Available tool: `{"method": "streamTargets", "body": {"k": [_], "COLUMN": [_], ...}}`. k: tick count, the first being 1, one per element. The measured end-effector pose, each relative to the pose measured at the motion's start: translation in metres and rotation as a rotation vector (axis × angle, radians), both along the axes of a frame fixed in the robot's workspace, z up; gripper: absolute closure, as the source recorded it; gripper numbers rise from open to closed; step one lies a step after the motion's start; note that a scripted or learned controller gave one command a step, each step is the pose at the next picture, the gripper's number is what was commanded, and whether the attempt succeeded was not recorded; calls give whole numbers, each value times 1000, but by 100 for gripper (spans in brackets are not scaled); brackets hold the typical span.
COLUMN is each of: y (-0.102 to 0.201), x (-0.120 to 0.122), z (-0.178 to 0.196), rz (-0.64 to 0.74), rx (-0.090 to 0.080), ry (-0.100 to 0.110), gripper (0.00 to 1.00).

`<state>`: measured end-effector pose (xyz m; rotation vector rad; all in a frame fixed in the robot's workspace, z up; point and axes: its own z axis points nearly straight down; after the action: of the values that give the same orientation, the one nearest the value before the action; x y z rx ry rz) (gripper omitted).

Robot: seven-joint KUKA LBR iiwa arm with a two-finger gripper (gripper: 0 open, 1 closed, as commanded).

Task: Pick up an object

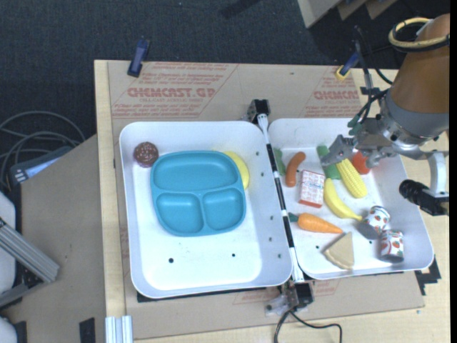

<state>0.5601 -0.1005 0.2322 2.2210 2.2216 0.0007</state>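
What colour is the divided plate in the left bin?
The divided plate is light blue all over, as the camera view shows clearly.

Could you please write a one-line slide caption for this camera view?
Arm's hand hovers over corn in the toy-filled right bin; the left bin holds a blue tray.

We see two white bins (143,213). Left bin: a blue divided tray (198,191), a yellow item (243,168) peeking from behind it, and a dark brown speckled ball (146,153). Right bin: a yellow corn cob (351,179), yellow banana (338,201), two orange carrots (317,224), a red-and-white patterned packet (310,189), a tan sandwich wedge (340,251), and a white can with red spots (390,244). The arm is orange above a grey wrist (400,131).
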Motion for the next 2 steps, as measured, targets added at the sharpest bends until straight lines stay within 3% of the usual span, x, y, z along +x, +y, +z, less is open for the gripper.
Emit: {"method": "streamTargets", "body": {"k": [1,2], "y": [-56,-35], "x": [-20,-43], "z": [-129,-148], "rz": [-2,-1], "rx": [0,1], "ry": [3,2], "gripper": [0,0]}}
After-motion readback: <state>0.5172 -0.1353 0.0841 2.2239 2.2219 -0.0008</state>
